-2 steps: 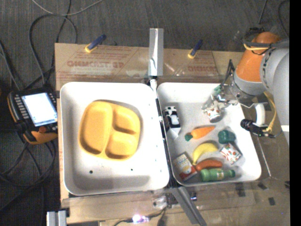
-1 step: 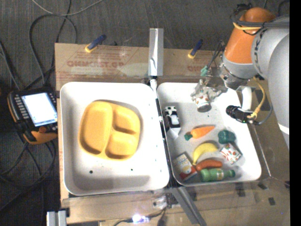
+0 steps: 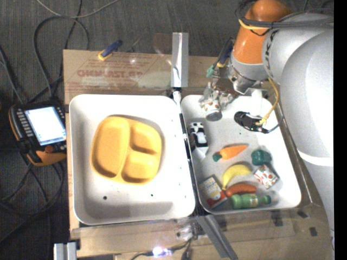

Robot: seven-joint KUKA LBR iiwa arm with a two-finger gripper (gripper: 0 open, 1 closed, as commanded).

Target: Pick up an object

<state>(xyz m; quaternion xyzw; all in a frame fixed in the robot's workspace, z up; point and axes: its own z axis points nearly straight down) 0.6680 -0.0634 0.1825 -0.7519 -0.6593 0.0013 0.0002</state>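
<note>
Carrot (image 3: 231,151) — orange, green-tipped — lies mid-bin; whether the gripper (image 3: 214,103) is parted, I cannot tell.

Item under the jaws at the right bin's (image 3: 293,161) far end, too small to identify.

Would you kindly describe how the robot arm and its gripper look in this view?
The large rounded light-grey arm carries a glossy orange band above the wrist. Below sits a small pale metallic two-finger gripper, with thin yellow and dark cables looping beside it.
</note>
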